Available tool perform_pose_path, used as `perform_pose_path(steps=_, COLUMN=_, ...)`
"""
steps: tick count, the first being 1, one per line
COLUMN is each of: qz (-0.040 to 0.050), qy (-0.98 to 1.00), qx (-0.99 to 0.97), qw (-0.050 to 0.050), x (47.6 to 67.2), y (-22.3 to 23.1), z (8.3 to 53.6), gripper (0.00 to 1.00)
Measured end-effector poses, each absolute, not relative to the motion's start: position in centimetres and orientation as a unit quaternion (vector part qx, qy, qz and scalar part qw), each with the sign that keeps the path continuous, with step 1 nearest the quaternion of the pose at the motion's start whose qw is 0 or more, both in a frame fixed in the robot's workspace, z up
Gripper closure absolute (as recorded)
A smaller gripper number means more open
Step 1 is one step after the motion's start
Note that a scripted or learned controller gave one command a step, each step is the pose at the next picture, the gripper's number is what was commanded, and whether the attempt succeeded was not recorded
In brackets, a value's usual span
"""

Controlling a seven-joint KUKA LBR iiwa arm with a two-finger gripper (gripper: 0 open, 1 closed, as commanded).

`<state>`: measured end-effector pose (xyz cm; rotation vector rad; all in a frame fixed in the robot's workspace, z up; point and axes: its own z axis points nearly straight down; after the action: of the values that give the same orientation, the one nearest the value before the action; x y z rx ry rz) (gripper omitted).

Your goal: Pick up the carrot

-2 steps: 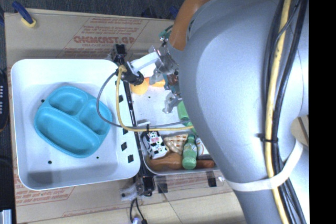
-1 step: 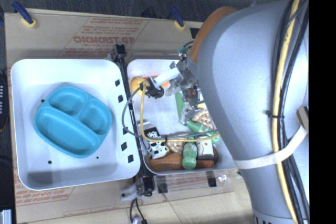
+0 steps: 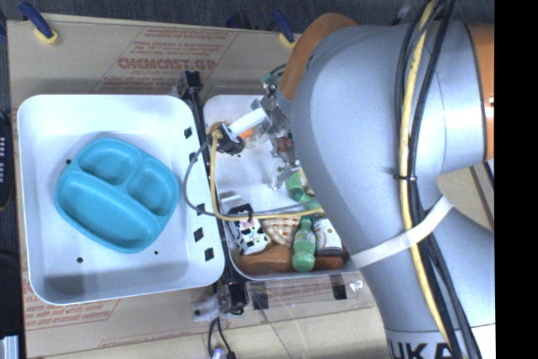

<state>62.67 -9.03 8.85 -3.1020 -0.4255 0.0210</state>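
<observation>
My gripper (image 3: 281, 157) hangs low over the back half of the right bin (image 3: 220, 109), under the big grey arm. A short orange streak (image 3: 245, 129) shows just left of the wrist, beside the pale bracket; I cannot tell whether it is the carrot. The arm hides the right part of this bin. A small green item (image 3: 296, 183) lies just below the gripper.
At the right bin's front lie a green bottle (image 3: 303, 246), a brown bottle (image 3: 326, 237), a brown bun-like thing (image 3: 262, 261), a black-and-white toy (image 3: 249, 236) and a ribbed tan thing (image 3: 282, 226). The left bin (image 3: 42, 181) holds a blue divided plate (image 3: 118, 193).
</observation>
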Motion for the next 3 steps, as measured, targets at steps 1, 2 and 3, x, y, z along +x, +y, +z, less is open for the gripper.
perform_pose_path(steps=1, qz=0.0080, qy=-0.143, qx=-0.990, qw=0.008, x=62.8, y=-8.8, z=10.1, gripper=1.00)
perform_pose_path(steps=2, qz=0.0111, qy=-0.150, qx=-0.989, qw=0.011, x=62.8, y=-8.5, z=11.0, gripper=1.00)
perform_pose_path(steps=3, qz=0.0012, qy=-0.109, qx=-0.994, qw=0.004, x=58.7, y=-9.0, z=19.5, gripper=1.00)
